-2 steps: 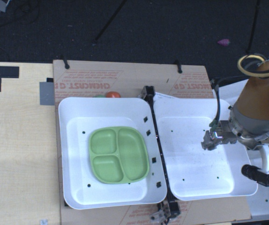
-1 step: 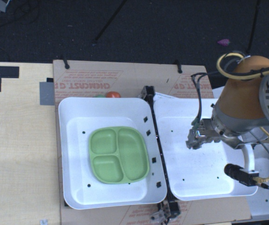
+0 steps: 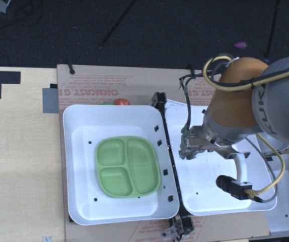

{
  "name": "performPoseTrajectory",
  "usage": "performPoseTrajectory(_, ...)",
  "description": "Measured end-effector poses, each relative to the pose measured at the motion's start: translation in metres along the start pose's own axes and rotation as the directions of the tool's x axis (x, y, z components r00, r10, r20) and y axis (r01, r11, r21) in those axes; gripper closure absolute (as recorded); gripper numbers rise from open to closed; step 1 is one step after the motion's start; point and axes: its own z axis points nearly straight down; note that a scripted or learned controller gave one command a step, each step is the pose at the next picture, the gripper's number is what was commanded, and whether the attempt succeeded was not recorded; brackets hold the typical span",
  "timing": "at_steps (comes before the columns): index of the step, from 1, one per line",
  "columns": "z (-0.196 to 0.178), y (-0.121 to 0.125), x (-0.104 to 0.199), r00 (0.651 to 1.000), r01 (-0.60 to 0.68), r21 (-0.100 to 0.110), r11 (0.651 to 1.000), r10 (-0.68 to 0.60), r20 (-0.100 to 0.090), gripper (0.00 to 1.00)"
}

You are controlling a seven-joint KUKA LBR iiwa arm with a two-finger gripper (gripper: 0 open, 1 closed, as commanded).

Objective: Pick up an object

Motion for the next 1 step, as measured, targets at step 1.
performPoseTrajectory(1, 0.0114, 0.0061, 0.0576, 1.0, -0.001, 0.002, 1.0, 0.001, 0.001, 1.0)
